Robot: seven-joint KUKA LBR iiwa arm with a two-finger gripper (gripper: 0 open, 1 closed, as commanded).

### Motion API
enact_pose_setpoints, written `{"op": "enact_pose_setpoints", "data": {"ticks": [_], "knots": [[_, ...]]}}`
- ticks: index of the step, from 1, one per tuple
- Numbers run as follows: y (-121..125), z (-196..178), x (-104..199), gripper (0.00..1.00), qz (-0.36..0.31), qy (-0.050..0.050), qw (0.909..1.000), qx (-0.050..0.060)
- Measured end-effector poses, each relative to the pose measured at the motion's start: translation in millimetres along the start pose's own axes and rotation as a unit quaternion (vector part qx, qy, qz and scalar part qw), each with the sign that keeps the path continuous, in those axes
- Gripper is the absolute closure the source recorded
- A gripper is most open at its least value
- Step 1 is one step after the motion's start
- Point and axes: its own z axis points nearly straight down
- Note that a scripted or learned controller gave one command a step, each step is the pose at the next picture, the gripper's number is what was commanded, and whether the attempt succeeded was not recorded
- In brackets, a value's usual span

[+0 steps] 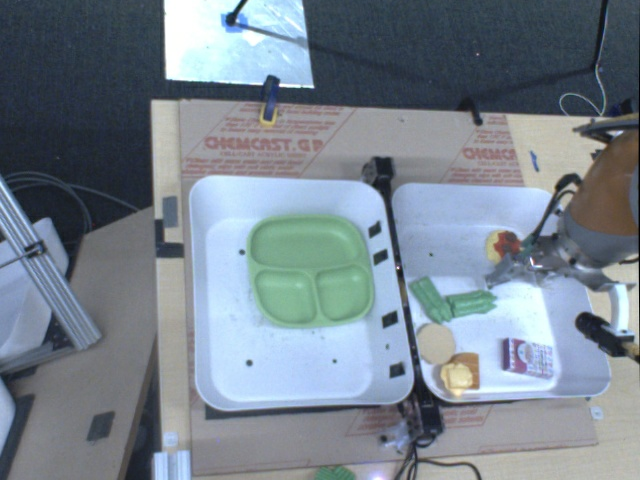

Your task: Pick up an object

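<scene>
- Here, two white bins stand side by side on the bench: the left bin (215, 298) and the right bin (440, 213).
- The left bin holds a green divided plate (308, 270), lying flat near its middle.
- The arm (610, 203) comes in from the right, over the right bin.
- The gripper (503, 270) is low in the right bin, toward its far right part. It is too small and blurred, so I cannot tell its state.
- A small yellow and red object (500, 240) lies just beside the gripper, on its far side. I cannot tell whether they touch.
- Two green pieces (452, 301) lie in the middle of the right bin, near the gripper but to the left of it, and they seem to touch each other.
- A round beige piece (436, 343) lies nearer, just beside the green pieces.
- A yellow and orange piece (459, 374) lies at the near edge of the right bin, touching or almost touching the beige one.
- A small dark red box (527, 357) lies at the near right, apart from the others.
</scene>
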Motion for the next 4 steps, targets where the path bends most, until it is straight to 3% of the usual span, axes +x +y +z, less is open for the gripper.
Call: {"op": "enact_pose_setpoints", "data": {"ticks": [1, 2, 3, 4], "knots": [[-10.6, -101.2, 3.9, 0.00, -0.003, 0.001, 1.0000, -0.003], [-31.3, -169.6, 50.7, 0.00, -0.006, 0.002, 1.0000, -0.002], [-78.5, -128.2, 35.8, 0.00, -0.001, 0.002, 1.0000, 0.003], [-38.8, 6.7, 3.7, 0.00, -0.002, 0.001, 1.0000, 0.001]]}}
